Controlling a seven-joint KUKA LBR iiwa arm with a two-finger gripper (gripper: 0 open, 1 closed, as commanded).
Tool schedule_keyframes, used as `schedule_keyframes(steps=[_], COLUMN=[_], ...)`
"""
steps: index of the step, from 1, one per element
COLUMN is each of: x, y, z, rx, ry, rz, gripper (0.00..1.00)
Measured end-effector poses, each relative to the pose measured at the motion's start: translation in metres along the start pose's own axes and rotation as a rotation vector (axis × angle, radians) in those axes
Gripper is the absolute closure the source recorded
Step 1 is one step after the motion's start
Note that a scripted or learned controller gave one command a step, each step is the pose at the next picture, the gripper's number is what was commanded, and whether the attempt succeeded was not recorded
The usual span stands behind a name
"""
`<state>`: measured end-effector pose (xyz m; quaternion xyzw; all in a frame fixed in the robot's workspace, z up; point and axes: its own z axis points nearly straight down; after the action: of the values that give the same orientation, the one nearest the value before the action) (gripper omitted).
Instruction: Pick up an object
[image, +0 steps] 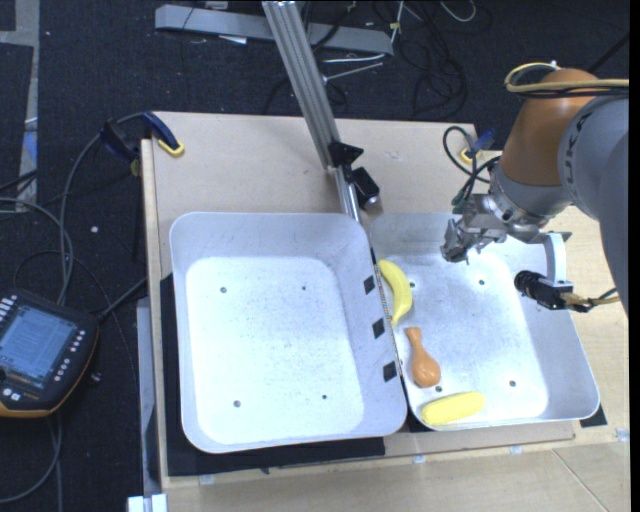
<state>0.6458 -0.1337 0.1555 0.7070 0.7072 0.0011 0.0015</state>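
In the right bin (530, 340) lie three toy foods along its left side. A yellow banana (397, 289) rests against the left wall. Below it lies an orange chicken drumstick (423, 360). A yellow lemon-like piece (452, 407) sits near the front edge. My gripper (458, 247) hangs over the bin's back part, to the right of and above the banana and apart from all three objects. Nothing shows between its fingertips.
The left bin (265, 330) lies beside the right one, sharing a raised edge with black clips. A slanted metal pole (315, 100) rises behind the bins. A blue and yellow clamp (150, 135) grips the bench's back left corner. A teach pendant (35, 350) lies off the bench at left.
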Motion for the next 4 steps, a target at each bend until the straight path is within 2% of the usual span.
schedule_keyframes(steps=[2,4], x=[0.007,0.099], y=[0.000,0.019], z=[-0.093,-0.096], rx=[0.000,0.004], ry=[0.000,0.002], rz=[0.000,-0.004], gripper=[1.00,1.00])
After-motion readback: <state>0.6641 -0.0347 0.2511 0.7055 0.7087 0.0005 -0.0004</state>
